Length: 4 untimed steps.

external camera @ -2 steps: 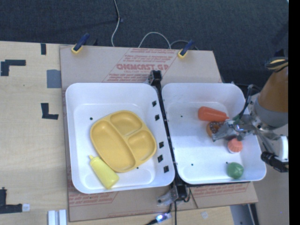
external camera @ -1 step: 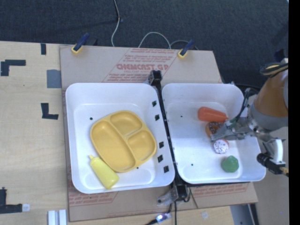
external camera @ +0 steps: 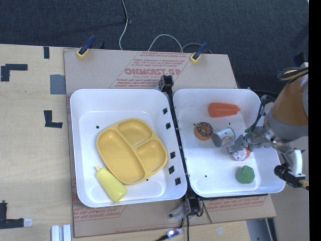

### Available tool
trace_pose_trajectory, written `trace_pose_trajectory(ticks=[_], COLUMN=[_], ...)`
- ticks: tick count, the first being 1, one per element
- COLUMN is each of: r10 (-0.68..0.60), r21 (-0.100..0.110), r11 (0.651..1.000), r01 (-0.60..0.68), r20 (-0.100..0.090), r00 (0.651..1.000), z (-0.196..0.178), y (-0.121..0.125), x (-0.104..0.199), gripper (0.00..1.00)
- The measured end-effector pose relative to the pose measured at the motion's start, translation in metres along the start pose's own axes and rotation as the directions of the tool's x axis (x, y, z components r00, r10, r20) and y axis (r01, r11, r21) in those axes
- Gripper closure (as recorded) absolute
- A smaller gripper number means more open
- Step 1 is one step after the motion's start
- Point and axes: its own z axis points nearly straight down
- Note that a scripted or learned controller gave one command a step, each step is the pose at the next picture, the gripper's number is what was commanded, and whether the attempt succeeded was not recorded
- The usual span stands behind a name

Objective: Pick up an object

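Claw (external camera: 237, 145) sits low in my right bin (external camera: 200, 182), touching a small red-and-white thing (external camera: 241, 154); I cannot tell its opening or whether it holds anything. Grey cup (external camera: 223, 135) just beside it, donut (external camera: 203, 130) further left, carrot (external camera: 223, 109) above, green ball (external camera: 245, 174) below.

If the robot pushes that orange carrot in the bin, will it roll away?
Probably a little. The orange carrot-shaped toy lies on its side on the smooth floor of the right white bin, so a nudge could spin or roll it. Its tapered shape would likely make it curve rather than go straight. It looks like stiff plastic, so it likely won't bend.
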Motion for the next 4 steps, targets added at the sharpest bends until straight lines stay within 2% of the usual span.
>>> trace_pose_trajectory(ticks=[1, 2, 3, 4], r10=[-0.002, -0.002, -0.002, -0.008], r21=[0.003, -0.001, 0.004, 0.005], r11=[1.0, 1.0, 1.0, 1.0], r01=[0.002, 0.002, 0.002, 0.008], r20=[-0.005, -0.003, -0.006, -0.008], r00=[1.0, 1.0, 1.0, 1.0], z=[-0.042, -0.105, -0.119, -0.128], y=[0.003, 0.008, 0.009, 0.016], x=[-0.002, -0.007, -0.006, 0.048], gripper=[1.0, 1.0, 1.0, 1.0])
